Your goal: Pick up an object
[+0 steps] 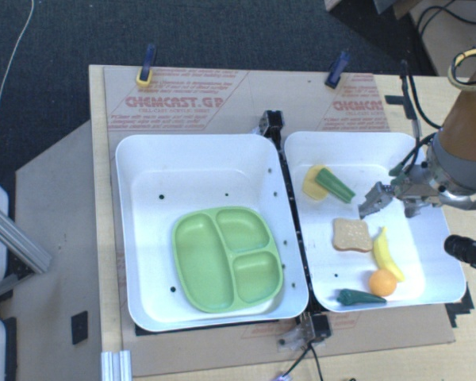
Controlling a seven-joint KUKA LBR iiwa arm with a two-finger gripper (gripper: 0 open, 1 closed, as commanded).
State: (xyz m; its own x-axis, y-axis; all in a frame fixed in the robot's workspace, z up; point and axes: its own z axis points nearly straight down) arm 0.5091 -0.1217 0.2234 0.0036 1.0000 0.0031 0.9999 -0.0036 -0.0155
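Over the right bin (365,145) the gripper (378,199) hangs at the end of the grey arm (452,165), which reaches in from the right; whether it is open or closed cannot be told from this angle, and nothing can be seen in its grasp. Just left of it, toward the far left part of that bin, a green cylinder-shaped toy (334,186) lies tilted across a yellow toy (312,184), the two touching. Nearer the camera, a slice of toy bread (352,235) lies flat near the bin's middle. Just to its right a toy banana (386,254) lies pointing toward the near edge, with an orange ball-like fruit (383,283) touching its near end. A dark green toy (360,297) lies along the near rim, just beside the orange fruit. On the left, the other white bin (143,173) holds a light green divided plate (228,257) with three compartments, set toward its near side. Both bins sit side by side on a board-covered tabletop (182,101), with clamps (147,66) at its far edge
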